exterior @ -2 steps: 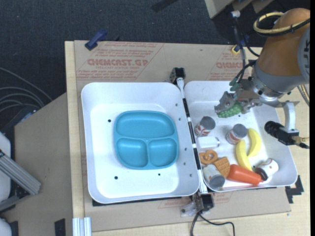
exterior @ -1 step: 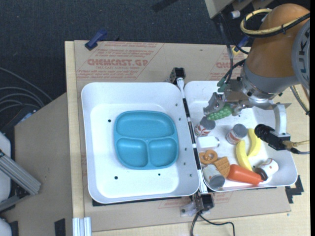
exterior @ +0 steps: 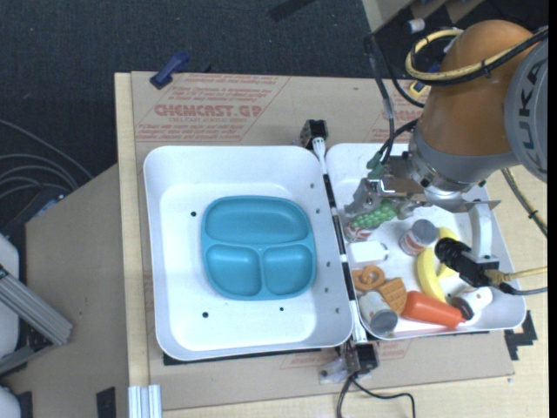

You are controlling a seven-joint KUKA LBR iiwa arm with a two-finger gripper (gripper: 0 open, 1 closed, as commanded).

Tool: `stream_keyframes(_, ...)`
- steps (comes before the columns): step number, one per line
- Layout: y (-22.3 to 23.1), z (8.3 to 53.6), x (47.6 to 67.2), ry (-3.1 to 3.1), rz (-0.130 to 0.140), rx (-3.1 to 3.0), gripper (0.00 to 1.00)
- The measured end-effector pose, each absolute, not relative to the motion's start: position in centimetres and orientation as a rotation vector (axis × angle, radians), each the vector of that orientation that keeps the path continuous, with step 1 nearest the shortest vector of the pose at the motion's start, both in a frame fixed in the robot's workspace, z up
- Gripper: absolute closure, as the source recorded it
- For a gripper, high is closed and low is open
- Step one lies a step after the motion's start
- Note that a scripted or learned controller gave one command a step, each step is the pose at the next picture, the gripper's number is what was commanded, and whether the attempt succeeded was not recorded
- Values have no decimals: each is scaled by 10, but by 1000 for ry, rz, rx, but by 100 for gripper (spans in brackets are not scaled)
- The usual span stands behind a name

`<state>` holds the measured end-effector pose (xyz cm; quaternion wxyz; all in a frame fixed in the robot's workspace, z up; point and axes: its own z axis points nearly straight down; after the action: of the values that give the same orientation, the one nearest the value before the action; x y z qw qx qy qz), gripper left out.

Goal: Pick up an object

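My gripper [exterior: 376, 200] hangs low over the back left part of the right bin [exterior: 346, 158], right above a green leafy toy [exterior: 367, 220]. The arm's wrist hides the spot where the gripper meets the toy, so I cannot tell whether anything is held. Other items lie in the same bin: a white block [exterior: 369, 252], a pretzel [exterior: 369, 278], a cracker [exterior: 394, 293], a grey cup [exterior: 379, 314], an orange carrot [exterior: 432, 310], a yellow banana [exterior: 427, 273] and a small grey-topped can [exterior: 421, 233].
The left bin [exterior: 174, 259] holds a blue divided plate [exterior: 258, 246] in its middle. The bench's cardboard top [exterior: 209, 107] runs behind the bins. The orange and grey arm [exterior: 474, 85] covers the right bin's back right part.
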<state>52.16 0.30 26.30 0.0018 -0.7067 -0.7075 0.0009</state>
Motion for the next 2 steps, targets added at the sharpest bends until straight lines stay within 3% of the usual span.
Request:
stream_keyframes(1,-43,257,571,-2221,1,-2223,100)
stream_keyframes(2,-23,267,548,-2221,2,-2218,100)
